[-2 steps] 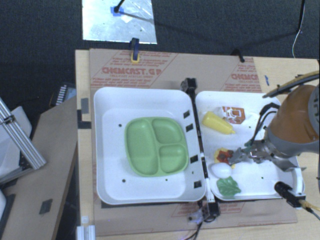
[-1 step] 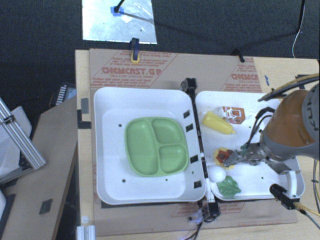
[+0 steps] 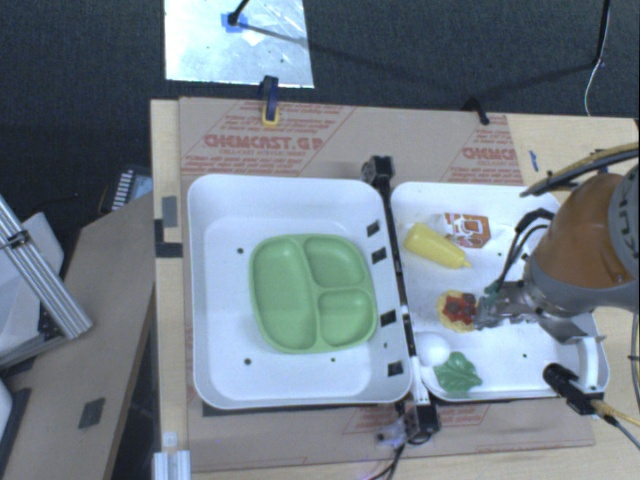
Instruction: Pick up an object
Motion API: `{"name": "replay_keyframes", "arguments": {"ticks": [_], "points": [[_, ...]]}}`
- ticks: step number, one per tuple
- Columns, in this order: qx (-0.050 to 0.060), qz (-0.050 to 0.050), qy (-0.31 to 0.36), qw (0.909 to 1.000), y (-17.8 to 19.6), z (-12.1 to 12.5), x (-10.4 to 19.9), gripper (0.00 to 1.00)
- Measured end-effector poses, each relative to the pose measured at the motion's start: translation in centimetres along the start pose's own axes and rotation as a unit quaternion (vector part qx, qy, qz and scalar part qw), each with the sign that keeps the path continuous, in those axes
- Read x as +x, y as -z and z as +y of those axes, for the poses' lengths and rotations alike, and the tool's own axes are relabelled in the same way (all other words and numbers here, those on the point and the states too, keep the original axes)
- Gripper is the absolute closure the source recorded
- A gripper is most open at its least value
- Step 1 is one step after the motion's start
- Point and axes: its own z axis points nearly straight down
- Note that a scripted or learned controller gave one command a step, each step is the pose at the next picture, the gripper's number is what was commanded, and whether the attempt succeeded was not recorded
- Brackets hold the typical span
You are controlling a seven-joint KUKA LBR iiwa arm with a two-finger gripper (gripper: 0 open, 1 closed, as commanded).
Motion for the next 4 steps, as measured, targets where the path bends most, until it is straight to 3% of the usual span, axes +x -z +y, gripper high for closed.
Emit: {"name": "replay_keyframes", "arguments": {"ticks": [2,3,4], "points": [[-0.001,-0.002,0.002,1.0000,10.4,1.0,0.2,1.00],[0.001,-0.001,0.002,1.0000,11.8,1.2,0.2,1.00],[0.002,0.000,0.005,1.0000,12.8,3.1,5.6,1.00]]}}
